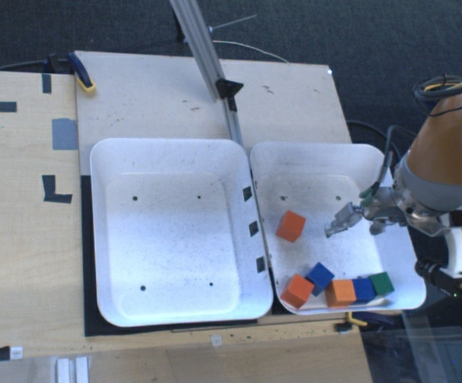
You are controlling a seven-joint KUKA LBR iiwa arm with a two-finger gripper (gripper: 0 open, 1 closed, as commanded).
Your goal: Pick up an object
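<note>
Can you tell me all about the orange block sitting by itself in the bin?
The lone orange cube-shaped block looks solid and matte, maybe wood or foam. It rests on the floor of the right white plastic bin, turned cornerwise to the bin's walls. Nothing touches it; the arm's metal tool hovers just to its right.

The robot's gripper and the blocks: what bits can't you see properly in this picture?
- Gripper: too small and blurred in the camera view to tell how it is set.
- Arm: cut off by the right side of the view.
- Blue cube and green cube: packed in a row with an orange cube against the right bin's front wall, so their touching sides are hidden.
</note>
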